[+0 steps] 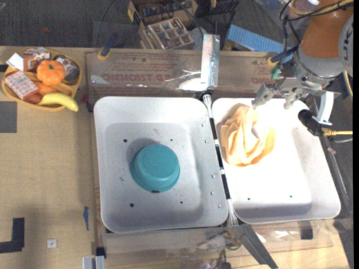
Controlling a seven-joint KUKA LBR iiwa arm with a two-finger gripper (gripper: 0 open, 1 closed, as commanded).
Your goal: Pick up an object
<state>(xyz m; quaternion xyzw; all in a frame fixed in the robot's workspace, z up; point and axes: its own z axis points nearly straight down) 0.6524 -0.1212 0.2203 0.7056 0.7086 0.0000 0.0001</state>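
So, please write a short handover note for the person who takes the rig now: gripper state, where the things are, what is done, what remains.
Gripper: fingers apart, holding nothing, above the far edge of the right bin.
Orange cloth: crumpled in the right bin, far-left part, just beside the gripper.
Teal bowl: upside down in the middle of the left bin.
Done: nothing is picked up yet.
Left: go down on one object, probably the cloth since it is nearest, close, and lift.
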